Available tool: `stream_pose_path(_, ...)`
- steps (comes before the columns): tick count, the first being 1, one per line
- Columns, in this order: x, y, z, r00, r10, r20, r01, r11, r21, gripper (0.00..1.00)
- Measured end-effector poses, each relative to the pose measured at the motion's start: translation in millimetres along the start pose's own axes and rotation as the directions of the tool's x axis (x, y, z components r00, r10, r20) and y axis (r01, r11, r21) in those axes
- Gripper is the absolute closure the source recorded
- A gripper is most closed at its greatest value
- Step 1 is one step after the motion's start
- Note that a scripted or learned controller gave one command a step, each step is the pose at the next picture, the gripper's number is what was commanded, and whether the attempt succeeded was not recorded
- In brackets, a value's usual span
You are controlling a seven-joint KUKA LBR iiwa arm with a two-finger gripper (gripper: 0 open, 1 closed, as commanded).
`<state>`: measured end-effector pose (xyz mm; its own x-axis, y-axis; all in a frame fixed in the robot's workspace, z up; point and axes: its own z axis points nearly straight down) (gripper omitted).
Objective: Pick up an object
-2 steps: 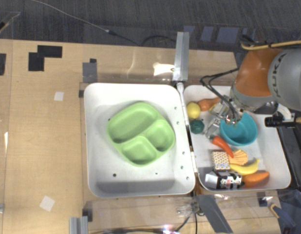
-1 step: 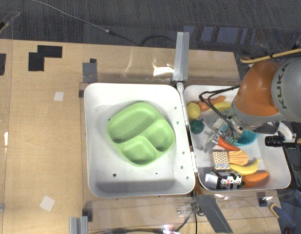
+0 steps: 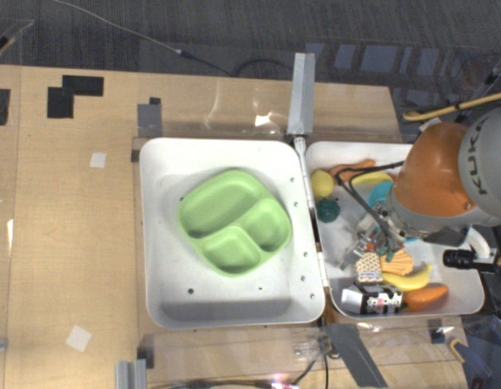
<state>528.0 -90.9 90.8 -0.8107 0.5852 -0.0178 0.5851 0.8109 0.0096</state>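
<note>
Clutter in the right bin (image 3: 477, 298) is the pick pool: banana (image 3: 409, 279) and an orange carrot-like piece (image 3: 427, 296) along the near wall, a black-and-white patterned item (image 3: 378, 302) in the near left corner, a checkered block (image 3: 368, 267) just above it, a yellow ball (image 3: 322, 184) and a teal ball (image 3: 328, 210) against the divider wall, and a yellow-and-blue toy (image 3: 374, 186) plus an orange piece (image 3: 353, 169) toward the far side. Most of it sits near the bin walls, so I'd judge any grasp there crowded. Gripper (image 3: 378, 240) is down in the middle of that bin, above or among the checkered block and a pale orange piece (image 3: 398, 262) beside it; can't tell if its tips are spread or closed, cabling and the wrist hide them, and nothing visibly sits between them. No object looks lifted, so I read this as the reach/descent step, pick not yet done. Arm (image 3: 433, 181) comes in from the right, orange band over the bin's far half. Left bin (image 3: 165, 298) carries a green divided plate (image 3: 234, 221), tilted, well apart from the gripper. Both bins sit side by side on the wood worktop (image 3: 64, 241), split by a grey post (image 3: 301, 96).
</note>
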Motion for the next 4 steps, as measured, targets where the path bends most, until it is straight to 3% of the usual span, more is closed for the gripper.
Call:
stream_pose_path(1, 23.1, -26.0, -0.9, 0.994, 0.106, 0.003, -0.106, 0.994, -0.002, 0.00)
stream_pose_path(2, 18.4, -23.4, -14.5, 0.995, 0.101, 0.018, -0.101, 0.995, -0.009, 1.00)
stream_pose_path(3, -13.7, 26.4, -194.7, 0.998, 0.058, -0.003, -0.058, 0.998, 0.000, 1.00)
stream_pose_path(4, 27.9, -24.1, -35.5, 1.000, -0.002, -0.019, 0.003, 1.000, 0.010, 1.00)
